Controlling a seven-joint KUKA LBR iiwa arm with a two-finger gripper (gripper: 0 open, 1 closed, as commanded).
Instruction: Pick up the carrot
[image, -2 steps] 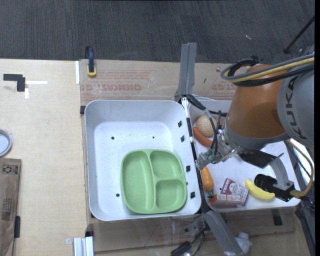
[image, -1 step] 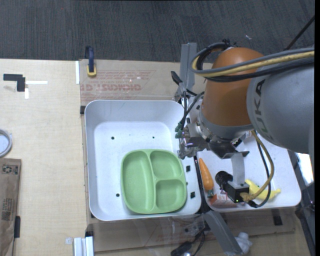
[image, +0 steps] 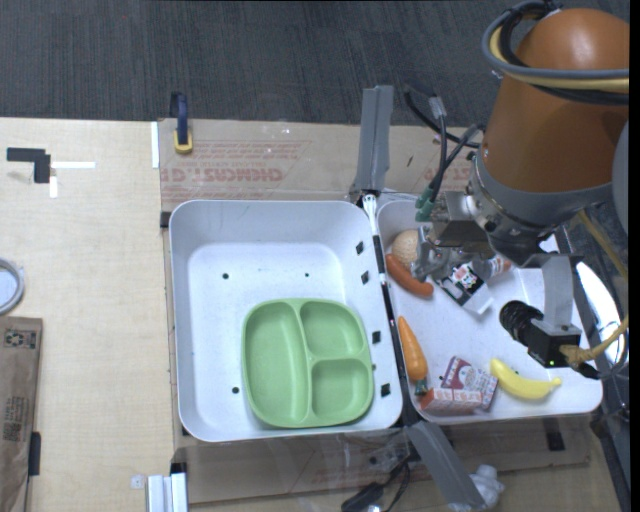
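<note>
The carrot (image: 411, 352) is orange and lies lengthwise along the left wall of the right bin (image: 570, 400), its tip pointing toward the back. My gripper (image: 436, 258) hangs over the back left part of that bin, behind the carrot and apart from it. It is right next to a shorter orange-red piece (image: 411, 279) and a round beige item (image: 403, 243). The arm's body hides the gripper's tip.
A green divided plate (image: 306, 362) sits in the left bin (image: 200, 300). The right bin also holds a banana (image: 526, 383), a small red and white carton (image: 464, 386) and a small black and white packet (image: 464, 281). A black device (image: 533, 331) is mounted on the arm above the banana.
</note>
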